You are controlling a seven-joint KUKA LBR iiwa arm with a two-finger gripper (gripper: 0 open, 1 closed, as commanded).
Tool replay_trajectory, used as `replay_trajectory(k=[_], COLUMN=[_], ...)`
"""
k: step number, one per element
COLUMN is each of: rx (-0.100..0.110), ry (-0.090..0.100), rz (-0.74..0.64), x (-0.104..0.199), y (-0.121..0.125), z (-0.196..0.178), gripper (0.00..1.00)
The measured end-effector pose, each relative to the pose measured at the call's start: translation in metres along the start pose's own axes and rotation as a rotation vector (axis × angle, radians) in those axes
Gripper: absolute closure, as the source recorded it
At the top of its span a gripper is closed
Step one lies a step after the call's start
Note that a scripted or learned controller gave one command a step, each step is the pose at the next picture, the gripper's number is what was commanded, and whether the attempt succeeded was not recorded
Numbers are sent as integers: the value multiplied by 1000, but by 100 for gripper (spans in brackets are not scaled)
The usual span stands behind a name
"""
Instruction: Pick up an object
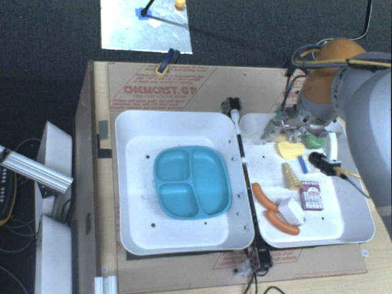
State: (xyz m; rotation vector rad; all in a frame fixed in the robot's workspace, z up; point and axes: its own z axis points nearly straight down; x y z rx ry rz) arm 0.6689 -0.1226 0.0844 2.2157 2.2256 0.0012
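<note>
While two shallow white bins sit side by side on the cardboard-covered surface [184, 81], the left bin [131, 182] holds one thing: a smooth blue plastic plate [191, 181], rounded at the corners and divided into three compartments. Right of the centre rim, the right bin [358, 222] holds the loose objects. Two orange sausage-shaped pieces [264, 196] lie toward its near left, with one white blocky piece [291, 212] touching them. Farther right sit one tan ribbed cone [291, 176], one small red and white packet [311, 195] and one thin blue stick [302, 164]. At the far end lie one pale yellow soft-edged shape [290, 149] and one green round piece [315, 142]. Over these hangs the metallic claw [283, 126] on the grey arm [367, 112]; whether it is clenched or released cannot be told.
</note>
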Motion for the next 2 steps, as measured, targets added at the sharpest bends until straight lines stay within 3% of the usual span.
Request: replay_trajectory(k=[1, 2], rx=[17, 15], ry=[1, 2], rz=[-2, -3], x=[-1, -1], y=[-3, -3], z=[-9, -9], gripper=[100, 0])
